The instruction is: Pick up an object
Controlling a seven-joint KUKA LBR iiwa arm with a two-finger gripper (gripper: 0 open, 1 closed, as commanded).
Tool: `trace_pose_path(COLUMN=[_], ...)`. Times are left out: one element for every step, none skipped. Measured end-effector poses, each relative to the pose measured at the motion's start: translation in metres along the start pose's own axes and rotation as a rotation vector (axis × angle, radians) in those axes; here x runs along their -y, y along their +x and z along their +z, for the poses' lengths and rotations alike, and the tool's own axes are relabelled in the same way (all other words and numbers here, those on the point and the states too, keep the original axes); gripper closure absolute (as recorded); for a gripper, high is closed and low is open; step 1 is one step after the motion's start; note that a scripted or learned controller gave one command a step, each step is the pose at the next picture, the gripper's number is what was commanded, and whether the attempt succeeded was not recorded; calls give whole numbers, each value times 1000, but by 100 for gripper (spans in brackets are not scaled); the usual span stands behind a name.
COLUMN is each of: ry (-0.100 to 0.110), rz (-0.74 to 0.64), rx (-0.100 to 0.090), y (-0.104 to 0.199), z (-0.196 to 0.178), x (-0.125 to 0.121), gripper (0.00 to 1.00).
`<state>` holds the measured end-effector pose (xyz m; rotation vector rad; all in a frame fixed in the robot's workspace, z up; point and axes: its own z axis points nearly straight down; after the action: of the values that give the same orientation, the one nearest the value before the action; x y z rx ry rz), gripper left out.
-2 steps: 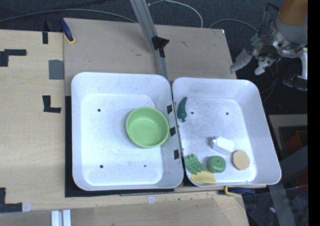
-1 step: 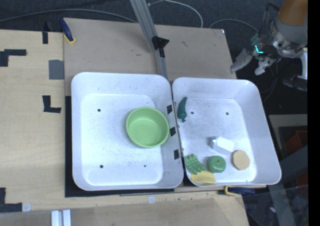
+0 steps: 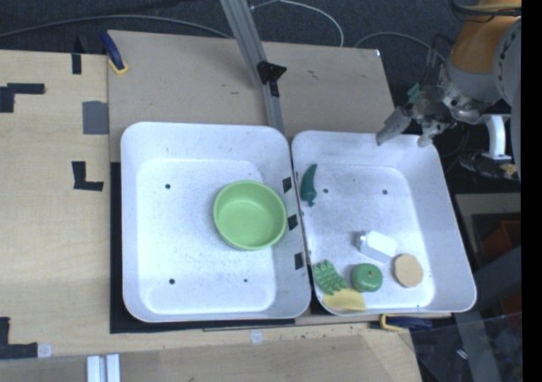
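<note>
My gripper [image 3: 405,133] hovers over the far right corner of the right bin [image 3: 440,194], its two grey fingers spread apart with nothing between them. Well below it in that bin lie a dark green pepper-shaped piece [image 3: 308,183], a small white block [image 3: 376,245], a tan round disc [image 3: 408,270], a green round toy [image 3: 367,277], a green ridged piece [image 3: 327,274] and a yellow piece [image 3: 345,301]. A light green bowl [image 3: 249,215] sits in the left bin [image 3: 148,228].
A grey metal pole [image 3: 246,29] slants down from the top to the seam between the bins. Cables lie on the dark floor behind the bench. A blue and yellow clamp [image 3: 114,53] sits at the board's far left corner.
</note>
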<state>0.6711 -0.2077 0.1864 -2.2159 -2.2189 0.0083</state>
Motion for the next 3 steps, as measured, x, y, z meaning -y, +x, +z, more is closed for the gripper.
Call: trace_pose_path(ry=[-2, 3, 2], rz=[-1, 0, -2], rx=[0, -2, -1], y=[2, 3, 4], z=[44, 93, 82], x=[0, 0, -1], gripper=[0, 0, 100])
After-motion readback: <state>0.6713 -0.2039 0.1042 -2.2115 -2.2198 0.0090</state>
